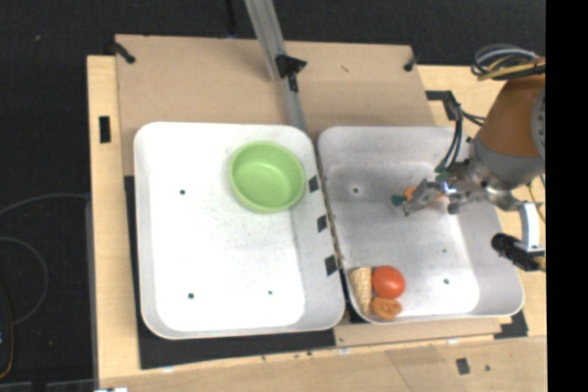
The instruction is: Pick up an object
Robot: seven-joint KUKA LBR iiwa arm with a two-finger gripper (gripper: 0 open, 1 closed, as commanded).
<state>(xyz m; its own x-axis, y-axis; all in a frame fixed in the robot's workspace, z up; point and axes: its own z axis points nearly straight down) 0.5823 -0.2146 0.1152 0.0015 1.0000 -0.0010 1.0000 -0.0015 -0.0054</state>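
- My gripper (415,197) hangs low over the middle of the right shallow white bin (367,156); at this size I cannot tell how it is set or whether it holds anything.
- A round red tomato-like object (389,281) lies in that bin's near left corner, well apart from my gripper.
- A pale yellow ridged piece (362,285) touches its left side, and a small orange piece (386,308) sits just in front.
- A light green plastic bowl (267,177) stands upright in the left white bin (184,243), near its far right corner.
- Both bins rest side by side on the tan surface (211,78).
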